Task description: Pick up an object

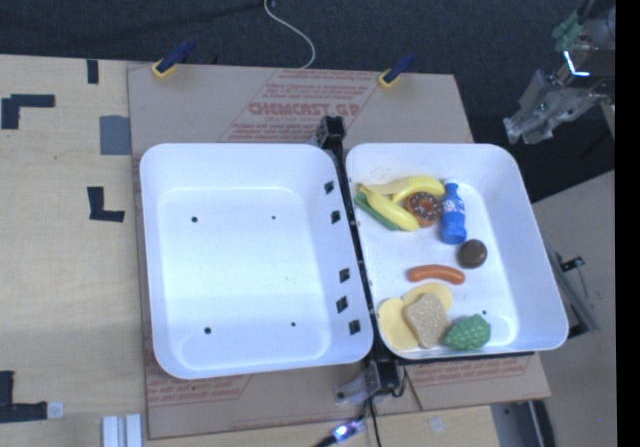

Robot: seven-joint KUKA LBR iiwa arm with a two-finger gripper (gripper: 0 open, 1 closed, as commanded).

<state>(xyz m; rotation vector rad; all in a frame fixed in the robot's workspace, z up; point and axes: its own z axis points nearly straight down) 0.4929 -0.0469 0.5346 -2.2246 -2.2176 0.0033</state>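
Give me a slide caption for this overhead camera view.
Gripper raised beyond the right bin, which holds toy food: bananas, blue bottle, sausage, bread slice.

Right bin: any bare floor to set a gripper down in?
Right bin: bare strip along the far-right wall, right of the blue bottle and brown ball. Crowded: bananas at the top, bread slice and green item along the bottom. Sausage sits mid-floor.

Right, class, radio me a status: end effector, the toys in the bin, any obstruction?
End effector parked beyond right bin, nothing in it. Toys bunched there: bananas, blue bottle, sausage. Approach clear.
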